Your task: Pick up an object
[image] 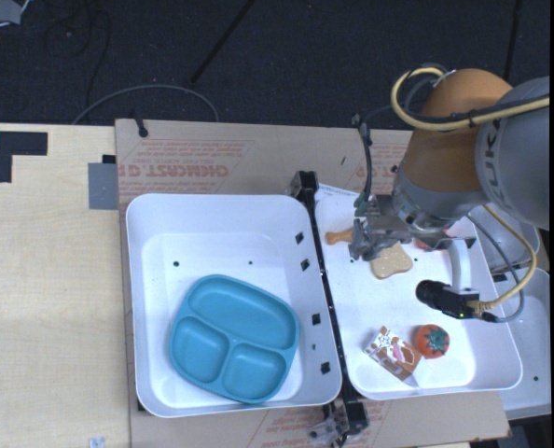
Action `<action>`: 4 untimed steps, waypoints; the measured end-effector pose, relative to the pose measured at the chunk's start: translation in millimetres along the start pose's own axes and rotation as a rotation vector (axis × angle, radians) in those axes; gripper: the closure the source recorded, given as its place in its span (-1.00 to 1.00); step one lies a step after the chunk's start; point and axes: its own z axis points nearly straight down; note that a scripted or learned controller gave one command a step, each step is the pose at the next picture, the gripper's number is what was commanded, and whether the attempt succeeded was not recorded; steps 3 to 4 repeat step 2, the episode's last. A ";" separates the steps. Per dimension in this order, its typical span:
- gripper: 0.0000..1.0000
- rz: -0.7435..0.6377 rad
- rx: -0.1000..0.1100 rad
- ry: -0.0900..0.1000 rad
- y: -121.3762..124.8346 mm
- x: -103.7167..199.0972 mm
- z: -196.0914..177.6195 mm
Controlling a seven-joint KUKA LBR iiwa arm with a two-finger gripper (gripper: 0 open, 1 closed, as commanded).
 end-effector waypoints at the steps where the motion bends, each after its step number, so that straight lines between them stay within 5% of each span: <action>1: 1.00 -0.001 0.002 0.000 -25.7 48.5 9.9; 2: 1.00 -0.002 0.001 0.000 -50.5 100.4 -4.4; 4: 1.00 -0.002 0.001 0.000 -50.5 100.4 -4.4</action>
